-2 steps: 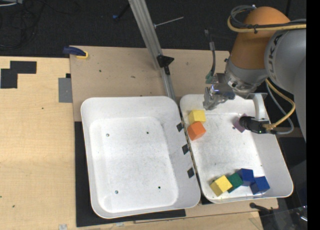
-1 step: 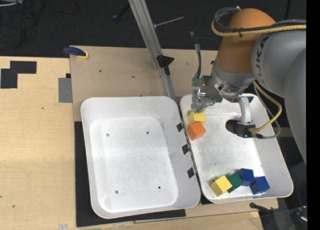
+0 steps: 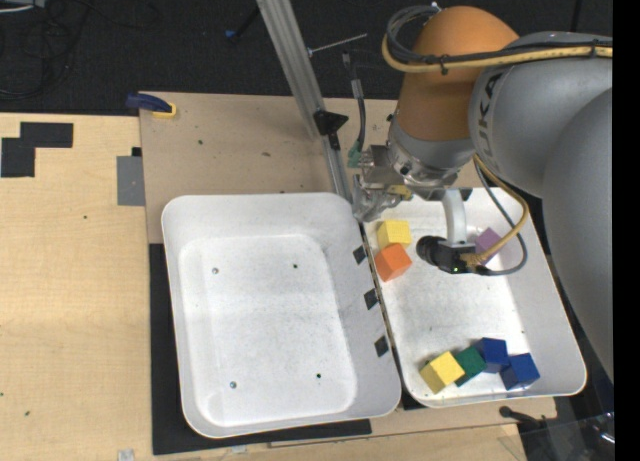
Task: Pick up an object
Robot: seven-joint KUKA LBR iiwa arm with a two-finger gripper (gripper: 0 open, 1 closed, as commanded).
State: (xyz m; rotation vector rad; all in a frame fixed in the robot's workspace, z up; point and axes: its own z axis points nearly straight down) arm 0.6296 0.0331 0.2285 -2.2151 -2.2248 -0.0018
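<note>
Blocks sit in the right bin (image 3: 560, 349), and the claw (image 3: 385, 192) hangs over that bin's far left corner. I cannot tell how wide the claw is or if it has hold of anything. A yellow block (image 3: 394, 233) lies just under and in front of the claw, with an orange block (image 3: 393, 261) touching it. A purple block (image 3: 487, 241) sits off to the claw's side. More blocks (image 3: 478, 362) huddle far from it, at the near edge. The left bin (image 3: 190, 219) waits beside it on the tabletop (image 3: 240, 144), maybe for drop-offs.
</note>
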